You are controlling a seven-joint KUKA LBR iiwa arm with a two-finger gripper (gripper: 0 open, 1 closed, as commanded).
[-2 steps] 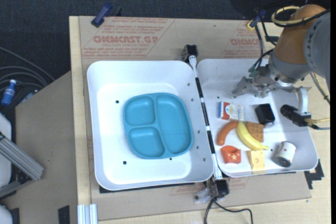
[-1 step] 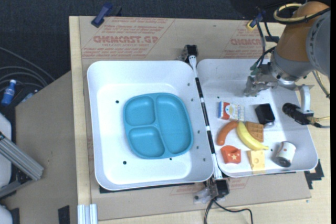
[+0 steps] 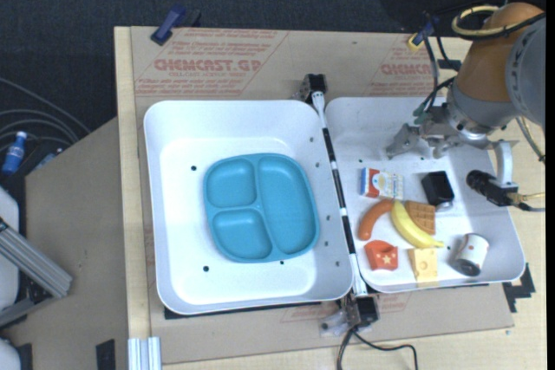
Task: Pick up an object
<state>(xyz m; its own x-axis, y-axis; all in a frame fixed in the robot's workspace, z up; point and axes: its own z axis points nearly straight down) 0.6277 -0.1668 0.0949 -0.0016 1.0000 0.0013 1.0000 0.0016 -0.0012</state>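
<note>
Altogether one blue plate (image 3: pixel 260 208) — one banana (image 3: pixel 411 223), one sausage (image 3: pixel 374 218).

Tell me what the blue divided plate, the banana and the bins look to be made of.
Blue divided plate: looks like moulded plastic, matte, one even colour with soft rounded compartment edges.
Banana: probably a plastic toy; the yellow is very uniform and smooth, though real fruit cannot be ruled out.
Left bin and right bin: thin white plastic by the look, slightly glossy, with rounded corners and rolled rims.

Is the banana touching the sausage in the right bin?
Touching. In the camera view the banana and the sausage meet at their upper ends, with no white bin floor between them.
</note>
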